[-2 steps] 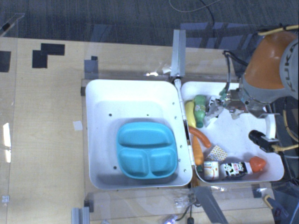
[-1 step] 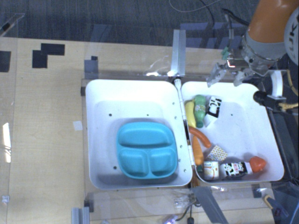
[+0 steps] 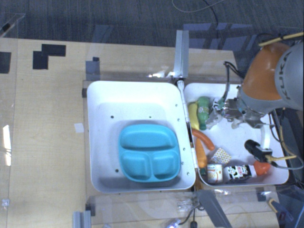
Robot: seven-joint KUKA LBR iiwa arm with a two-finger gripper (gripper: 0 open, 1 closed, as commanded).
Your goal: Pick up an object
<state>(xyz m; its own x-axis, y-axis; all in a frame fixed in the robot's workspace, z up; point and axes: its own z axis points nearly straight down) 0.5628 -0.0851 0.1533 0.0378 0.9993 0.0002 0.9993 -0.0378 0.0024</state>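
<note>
Pincer (image 3: 219, 112) sits low in the right bin (image 3: 237, 139), in its far half, pointing toward the wall shared with the left bin (image 3: 109, 103). Its tip is a tangle of metal seen from above; cannot tell whether it is open or closed, and nothing can be seen gripped in it. Grey arm (image 3: 266, 80) with its orange band comes in from the right, over the bin's far right corner.

Closest thing: a green bottle-shaped item (image 3: 203, 109), just beside the pincer tip on its left, possibly touching; contact is not clear. Right against the green item, on its far side from the pincer, a yellow banana-like piece (image 3: 193, 114) lies along the bin's left wall.

Toward the near side from those two, a long orange piece (image 3: 203, 139) runs down the left wall at a slant. A small checkered packet (image 3: 221, 154) lies just to its right, apart from the pincer.

Along the near wall, left to right: a small jar (image 3: 214, 173) in the near left corner, a black-and-white bottle (image 3: 237, 171) on its side touching or nearly touching the jar, then a small orange-red thing (image 3: 262, 168) at the bottle's right end.

Left bin holds one item, well apart from the pincer: a blue divided tray (image 3: 149, 152), flat, in the near half, with one long compartment and two smaller ones.

Both bins rest on a pale wooden bench (image 3: 42, 127).
</note>
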